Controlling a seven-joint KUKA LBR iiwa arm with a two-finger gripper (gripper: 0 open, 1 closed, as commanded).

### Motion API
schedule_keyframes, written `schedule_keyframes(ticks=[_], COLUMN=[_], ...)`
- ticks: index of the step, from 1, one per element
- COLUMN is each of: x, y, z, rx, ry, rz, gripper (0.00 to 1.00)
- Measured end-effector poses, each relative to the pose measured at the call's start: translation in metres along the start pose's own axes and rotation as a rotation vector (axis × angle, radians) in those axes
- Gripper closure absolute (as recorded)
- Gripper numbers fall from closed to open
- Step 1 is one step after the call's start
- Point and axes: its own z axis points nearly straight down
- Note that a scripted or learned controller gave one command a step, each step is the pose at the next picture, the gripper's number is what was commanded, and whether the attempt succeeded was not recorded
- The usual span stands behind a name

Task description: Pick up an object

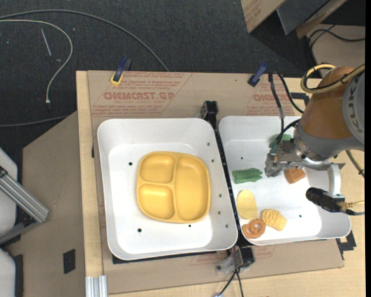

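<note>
Two bins (116,174), one yellow tray (173,187), five small objects (247,174).

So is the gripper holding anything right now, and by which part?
Cannot be told. The gripper sits low in the right bin, between the green piece and an orange-brown piece.

Lying flat across the bench as a liner, printed in red: a cardboard sheet (156,93). Gripping its far edge, well apart from each other: two blue clamps (120,69) (258,74). Sitting side by side on it, rims touching: a left white bin (110,174) and a right white bin (249,139). Pinching the seam between them at the far end: a black clip (209,109). Resting near the middle of the left bin, open side up: a yellow three-compartment plate (174,187). Trailing in loops over the dark carpet (35,127) beyond the bench: a thin white cable (48,97). Leaning in at the far right corner: a cardboard box (261,14). Slanting in at the left edge: an aluminium rail (20,194).
</note>
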Motion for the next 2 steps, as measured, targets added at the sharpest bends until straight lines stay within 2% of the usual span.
schedule_keyframes(ticks=[1, 2], x=[0.000, -0.005], y=[-0.008, 0.002], z=[-0.048, -0.094], rx=[0.001, 0.000], ry=[0.000, -0.001], rz=[0.000, 0.000], gripper=[1.00, 1.00])
